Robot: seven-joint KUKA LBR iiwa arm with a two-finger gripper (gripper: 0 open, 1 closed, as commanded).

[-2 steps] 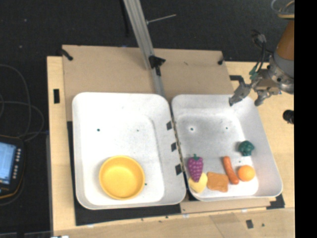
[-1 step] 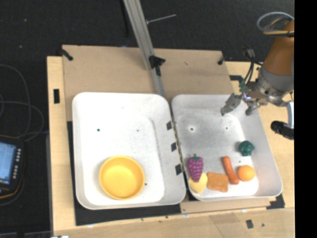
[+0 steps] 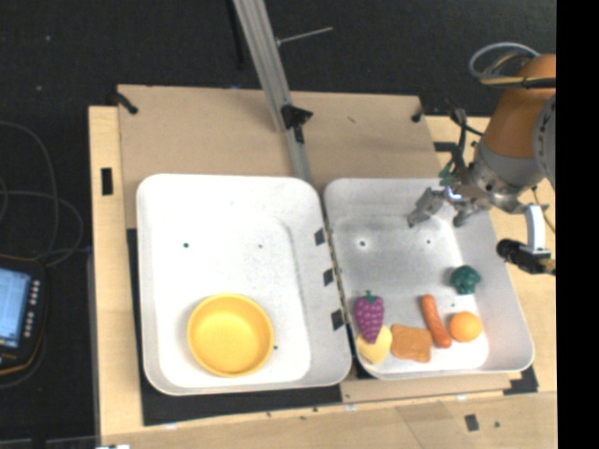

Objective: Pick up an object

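Observation:
My gripper [image 3: 442, 213] hangs over the back right part of the right bin [image 3: 393, 227], fingers spread open with nothing between them. Along the bin's front lie a purple grape bunch [image 3: 369, 314], a yellow piece [image 3: 375, 347], a tan bread-like piece [image 3: 411, 342], an orange carrot [image 3: 431, 319] and an orange ball [image 3: 464, 326]. A dark green broccoli [image 3: 464, 279] sits a little behind the ball, below and right of the gripper. All of these rest apart from the gripper.
The left bin [image 3: 225, 223] holds a yellow bowl [image 3: 230, 334] at its front. A grey metal pole [image 3: 271, 73] slants up from between the bins. A pendant with a screen [image 3: 14, 311] lies at the far left.

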